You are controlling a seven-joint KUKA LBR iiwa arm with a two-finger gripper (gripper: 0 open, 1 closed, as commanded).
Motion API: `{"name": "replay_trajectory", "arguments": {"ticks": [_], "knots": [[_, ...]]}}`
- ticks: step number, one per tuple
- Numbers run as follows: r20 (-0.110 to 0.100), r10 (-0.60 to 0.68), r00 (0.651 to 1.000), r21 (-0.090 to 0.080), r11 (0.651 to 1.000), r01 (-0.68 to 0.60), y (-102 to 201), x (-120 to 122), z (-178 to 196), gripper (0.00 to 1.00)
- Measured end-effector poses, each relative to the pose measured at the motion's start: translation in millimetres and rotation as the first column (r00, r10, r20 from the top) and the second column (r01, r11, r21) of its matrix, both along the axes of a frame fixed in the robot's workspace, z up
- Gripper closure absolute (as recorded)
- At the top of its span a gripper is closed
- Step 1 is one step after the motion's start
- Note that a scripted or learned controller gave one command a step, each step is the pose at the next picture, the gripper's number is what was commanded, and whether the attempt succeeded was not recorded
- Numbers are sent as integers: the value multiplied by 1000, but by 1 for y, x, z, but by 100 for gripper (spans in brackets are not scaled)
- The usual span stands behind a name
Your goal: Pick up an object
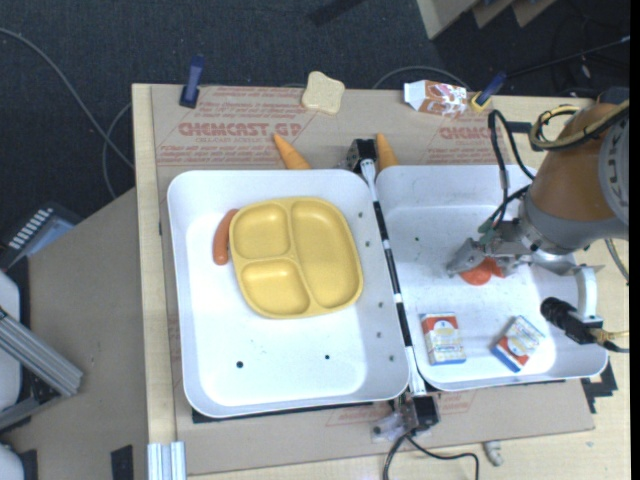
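In the right bin (430,203), approx. mid-floor, lay a small red-orange object (479,274), rounded and low, w/ no markings legible; its upper part was covered by the gripper (470,259). The gripper sat directly over it, grey metal fingers angled down-left, tips touching or just above the red-orange object; couldn't tell which, and couldn't tell how far the fingers were spread or whether they had any hold on it. The arm (575,183) came in from the right, orange band above the wrist, black cables looping over it. Near the front of the same bin were two small cartons: one red/white carton (443,338) and a blue/red/white carton (518,342) to its right, both well apart from the gripper; print on them was too small to read. The left bin (190,268) held a yellow divided tray (296,256) w/ three compartments, and an orange-red sausage-shaped item (221,238) just beside the tray's left edge. The board (240,123) under the bins read "CHEMCAST GP" in red, partly covered. On the board behind the bins lay a tan slice-of-bread shape (323,92).
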State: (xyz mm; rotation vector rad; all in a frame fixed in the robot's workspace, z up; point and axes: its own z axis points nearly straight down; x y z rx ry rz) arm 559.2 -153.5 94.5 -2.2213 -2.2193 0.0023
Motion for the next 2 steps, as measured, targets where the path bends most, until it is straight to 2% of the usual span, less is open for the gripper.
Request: {"name": "replay_trajectory", "arguments": {"ticks": [1, 2], "knots": [[4, 1, 1000, -1, 1000, -1, -12, 11, -10, 0], [6, 0, 1000, -1, 1000, 0, -12, 11, 0, 100]]}}
